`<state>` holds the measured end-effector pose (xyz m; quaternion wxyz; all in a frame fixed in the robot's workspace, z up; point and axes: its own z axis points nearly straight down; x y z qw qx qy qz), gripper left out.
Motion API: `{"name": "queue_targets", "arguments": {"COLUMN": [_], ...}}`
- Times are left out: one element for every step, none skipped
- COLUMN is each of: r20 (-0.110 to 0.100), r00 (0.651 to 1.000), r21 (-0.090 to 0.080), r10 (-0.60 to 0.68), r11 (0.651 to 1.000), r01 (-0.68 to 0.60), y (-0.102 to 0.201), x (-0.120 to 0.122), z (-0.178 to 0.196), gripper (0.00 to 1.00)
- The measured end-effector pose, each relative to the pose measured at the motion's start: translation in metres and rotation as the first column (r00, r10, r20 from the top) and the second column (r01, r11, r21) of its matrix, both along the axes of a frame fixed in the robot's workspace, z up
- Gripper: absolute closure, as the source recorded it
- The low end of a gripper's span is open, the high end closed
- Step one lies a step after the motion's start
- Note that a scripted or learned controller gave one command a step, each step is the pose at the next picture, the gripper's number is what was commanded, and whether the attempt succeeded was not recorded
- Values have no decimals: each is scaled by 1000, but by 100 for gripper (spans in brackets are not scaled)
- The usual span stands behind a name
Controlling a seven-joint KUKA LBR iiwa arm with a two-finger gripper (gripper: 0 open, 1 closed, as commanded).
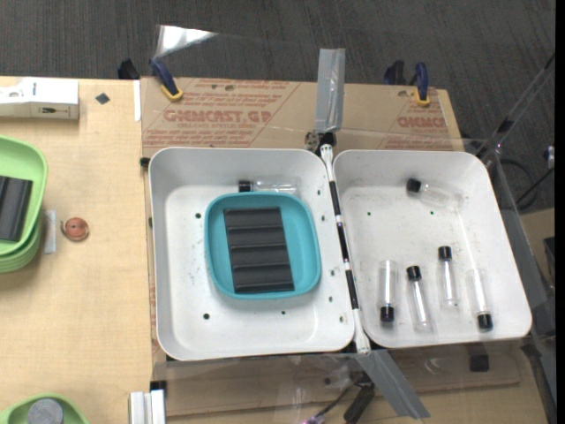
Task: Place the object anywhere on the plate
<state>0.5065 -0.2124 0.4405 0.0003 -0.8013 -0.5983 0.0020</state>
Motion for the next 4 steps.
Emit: {"name": "queue_targets", "arguments": {"r20": [-1, -1, -1, -1], "r00": [998, 998, 998, 998], "r21": [0, 0, 0, 0], "r10": [-58, -58, -58, -58], "r11": [998, 998, 998, 998], "r01": [58, 58, 58, 58], "y": [-3, -3, -3, -3], "x": [64, 64, 64, 64], "z": [-1, -1, -1, -1], "gripper": [0, 0, 0, 0]}}
